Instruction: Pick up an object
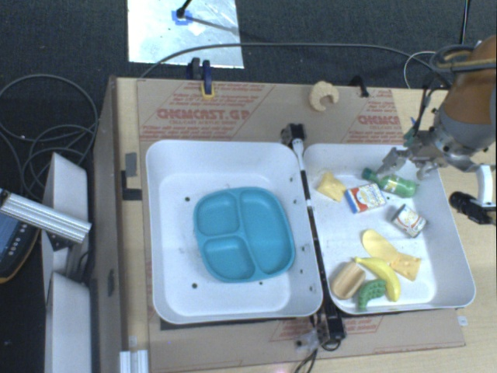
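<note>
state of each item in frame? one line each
claw: at the right bin's far edge, over the green bottle
green bottle: lying on its side
red and white carton: lying flat
banana: lying beside the bread roll
blue divided tray: flat in the left bin, right way up

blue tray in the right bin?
No, the blue tray lies in the left bin; the right bin holds the small toy foods.

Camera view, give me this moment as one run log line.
claw: over right bin, at green bottle | blue tray: in left bin | pick: not yet done
</note>
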`<state>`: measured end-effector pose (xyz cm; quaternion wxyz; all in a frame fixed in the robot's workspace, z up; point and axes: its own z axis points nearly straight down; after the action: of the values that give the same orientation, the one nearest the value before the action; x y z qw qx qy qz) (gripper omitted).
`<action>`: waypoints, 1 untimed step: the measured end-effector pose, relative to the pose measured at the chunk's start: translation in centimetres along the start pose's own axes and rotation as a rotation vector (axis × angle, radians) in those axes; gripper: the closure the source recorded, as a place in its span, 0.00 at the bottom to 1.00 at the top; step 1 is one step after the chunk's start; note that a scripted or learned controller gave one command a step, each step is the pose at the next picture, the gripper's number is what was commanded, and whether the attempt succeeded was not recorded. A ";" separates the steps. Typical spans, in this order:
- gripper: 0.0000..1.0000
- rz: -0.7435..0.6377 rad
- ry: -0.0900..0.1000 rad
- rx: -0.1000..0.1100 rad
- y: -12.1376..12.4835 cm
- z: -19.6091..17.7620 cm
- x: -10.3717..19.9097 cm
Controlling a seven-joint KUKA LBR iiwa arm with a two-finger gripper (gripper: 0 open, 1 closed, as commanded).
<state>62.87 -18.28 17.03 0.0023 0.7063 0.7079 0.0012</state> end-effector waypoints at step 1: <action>0.00 -0.002 0.001 0.004 3.9 8.7 -0.7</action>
<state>66.86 -19.03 8.39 0.0003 0.7057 0.7085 0.0003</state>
